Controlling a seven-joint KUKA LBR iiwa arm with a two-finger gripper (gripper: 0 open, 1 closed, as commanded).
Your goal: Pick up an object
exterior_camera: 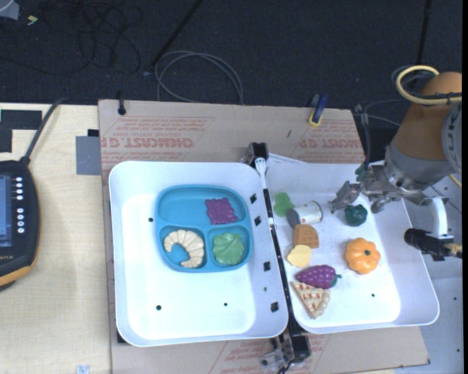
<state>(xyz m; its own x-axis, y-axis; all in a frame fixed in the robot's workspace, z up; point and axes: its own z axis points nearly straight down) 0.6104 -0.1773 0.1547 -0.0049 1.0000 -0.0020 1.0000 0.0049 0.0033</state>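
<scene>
A cardboard-covered tabletop (179,131) bears two shallow white plastic bins. The left bin (132,287) carries a blue three-compartment tray (165,209) of toy food. In the right bin (409,287), the grey arm's claw (357,201) hangs low at the far right side, its metal fingers spread around a dark teal round ball (356,214); whether they grip it cannot be told. Nearer the camera lies a small orange toy pumpkin (363,255), left of it a purple grape cluster (317,275).

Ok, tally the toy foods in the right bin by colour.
Green: 2, light piece and dark ball
Orange: 1, pumpkin
Purple: 1, grapes
Yellow: 1, cheese
Brown/tan: 2, bread and waffle
Total: 7
</scene>
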